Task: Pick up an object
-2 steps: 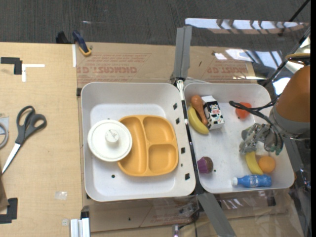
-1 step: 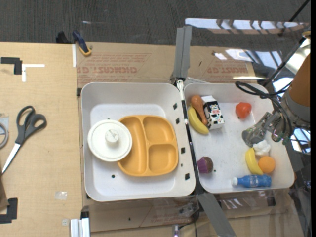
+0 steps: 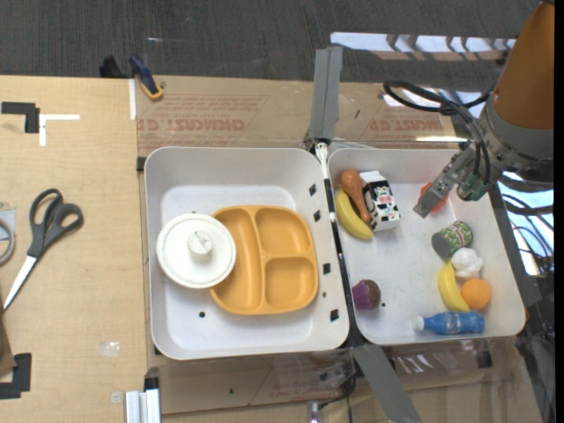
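Observation:
The gripper hangs over the upper right part of the right bin, reaching in from the arm at the top right. A small red thing peeks out just beside its tip, and I cannot tell whether it is held. Below the gripper lie a green can, a white lump, a banana and an orange. To its left sit a cow-patterned carton, a second banana and a brown sausage.
A blue bottle lies along the right bin's front edge, with a purple fruit at the front left. The left bin holds a yellow divided plate and a white lid. Scissors lie on the bench.

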You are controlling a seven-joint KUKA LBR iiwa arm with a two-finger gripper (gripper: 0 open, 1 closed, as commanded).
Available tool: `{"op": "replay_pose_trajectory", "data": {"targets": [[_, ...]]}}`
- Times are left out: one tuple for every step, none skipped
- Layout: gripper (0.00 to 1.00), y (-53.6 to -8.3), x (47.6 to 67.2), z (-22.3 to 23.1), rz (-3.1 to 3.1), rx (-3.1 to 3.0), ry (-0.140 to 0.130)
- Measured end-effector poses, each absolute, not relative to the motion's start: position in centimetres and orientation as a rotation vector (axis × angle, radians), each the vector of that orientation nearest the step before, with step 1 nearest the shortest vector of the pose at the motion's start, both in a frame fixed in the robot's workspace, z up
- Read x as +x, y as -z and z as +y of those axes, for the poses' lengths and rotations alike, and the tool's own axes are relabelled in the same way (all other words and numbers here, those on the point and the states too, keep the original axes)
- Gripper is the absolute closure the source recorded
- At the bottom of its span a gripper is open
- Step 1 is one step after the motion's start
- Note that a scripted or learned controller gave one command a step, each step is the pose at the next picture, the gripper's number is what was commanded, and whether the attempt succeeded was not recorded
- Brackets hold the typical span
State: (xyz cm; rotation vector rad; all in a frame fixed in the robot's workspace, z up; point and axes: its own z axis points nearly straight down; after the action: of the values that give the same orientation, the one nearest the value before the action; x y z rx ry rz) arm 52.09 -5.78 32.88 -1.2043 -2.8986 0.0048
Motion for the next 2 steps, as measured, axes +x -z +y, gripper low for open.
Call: {"op": "replay_pose_trajectory", "data": {"targets": [[1.0,-27.5,61.4,-2.9,-2.958,-1.049,-0.004],[1.0,-22.5,57.1,0.2,-2.915,-1.156,-0.006]]}}
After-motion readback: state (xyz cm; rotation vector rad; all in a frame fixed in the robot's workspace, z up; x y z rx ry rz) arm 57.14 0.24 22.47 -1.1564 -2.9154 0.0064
